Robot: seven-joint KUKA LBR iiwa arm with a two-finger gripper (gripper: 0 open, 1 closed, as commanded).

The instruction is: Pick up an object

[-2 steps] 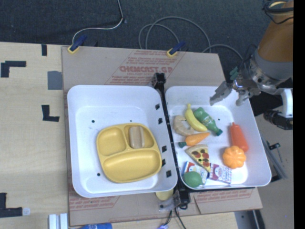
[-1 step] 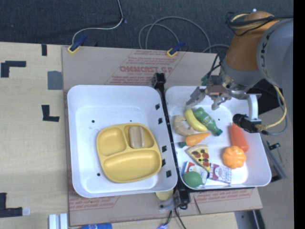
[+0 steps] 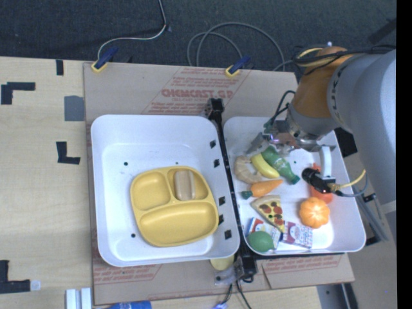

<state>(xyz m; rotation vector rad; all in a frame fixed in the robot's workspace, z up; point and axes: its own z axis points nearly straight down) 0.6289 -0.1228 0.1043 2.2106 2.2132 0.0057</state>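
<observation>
The gripper (image 3: pixel 278 140) hangs over the right bin (image 3: pixel 347 237) just above the banana (image 3: pixel 264 166); whether it's gripping, I cannot tell.

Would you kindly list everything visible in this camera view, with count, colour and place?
Bins: two, white, side by side on the bench.
Tray: one, yellow, three compartments, in the left bin.
Bun: one, tan, in the tray's upper right compartment.
Banana: one, yellow, upper right bin.
Bottle: one, green, beside the banana.
Carrot: one, orange, middle of right bin.
Pizza slice: one, yellow and red, below the carrot.
Orange: one, orange, right side of right bin.
Lime: one, green, bottom of right bin.
Clamps: two, blue and yellow, at the board's top edge.
Arm: one, grey with orange band, over the right bin.
Tool: one, above the banana.
</observation>
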